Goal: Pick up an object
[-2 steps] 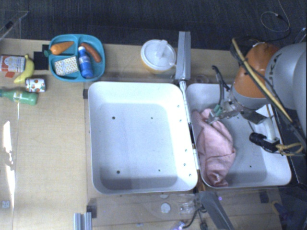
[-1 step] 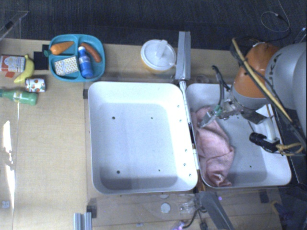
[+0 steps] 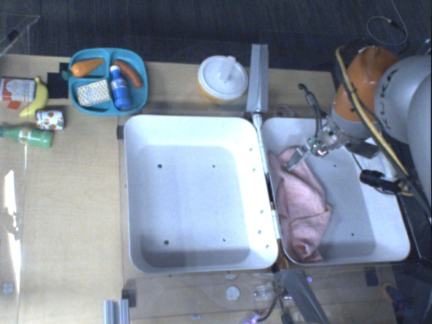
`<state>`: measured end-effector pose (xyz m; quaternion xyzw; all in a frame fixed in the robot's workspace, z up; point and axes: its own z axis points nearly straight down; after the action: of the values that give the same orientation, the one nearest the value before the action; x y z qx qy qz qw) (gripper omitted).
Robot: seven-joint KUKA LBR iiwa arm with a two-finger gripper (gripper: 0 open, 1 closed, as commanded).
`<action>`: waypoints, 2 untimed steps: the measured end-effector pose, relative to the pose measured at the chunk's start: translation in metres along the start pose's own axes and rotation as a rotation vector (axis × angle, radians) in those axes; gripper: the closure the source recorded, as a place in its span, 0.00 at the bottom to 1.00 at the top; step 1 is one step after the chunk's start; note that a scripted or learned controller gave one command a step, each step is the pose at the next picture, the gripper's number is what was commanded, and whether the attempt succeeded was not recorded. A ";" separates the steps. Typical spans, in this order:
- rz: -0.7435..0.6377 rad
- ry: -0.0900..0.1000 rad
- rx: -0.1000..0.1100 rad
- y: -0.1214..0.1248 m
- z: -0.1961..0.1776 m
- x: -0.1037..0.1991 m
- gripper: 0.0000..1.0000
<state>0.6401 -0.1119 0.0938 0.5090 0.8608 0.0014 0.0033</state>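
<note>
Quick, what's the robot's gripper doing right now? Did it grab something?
Gripper: at the top edge of the pink cloth in the right bin; whether it is open, shut or holding the cloth cannot be told.

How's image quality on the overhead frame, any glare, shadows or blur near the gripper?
Camera view: lighting even and soft; glare streak on the bench at left; left bin has a faint shadow along its lower wall; pink cloth shades the right bin floor beside it; gripper is small and slightly soft, finger detail hard to read; whole frame is mildly grainy.
</note>
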 end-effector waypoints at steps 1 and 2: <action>-0.003 -0.003 -0.005 0.003 -0.012 0.000 1.00; 0.136 0.000 0.000 0.041 -0.156 0.019 1.00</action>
<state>0.6659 -0.0748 0.2496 0.5664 0.8242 0.0017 0.0034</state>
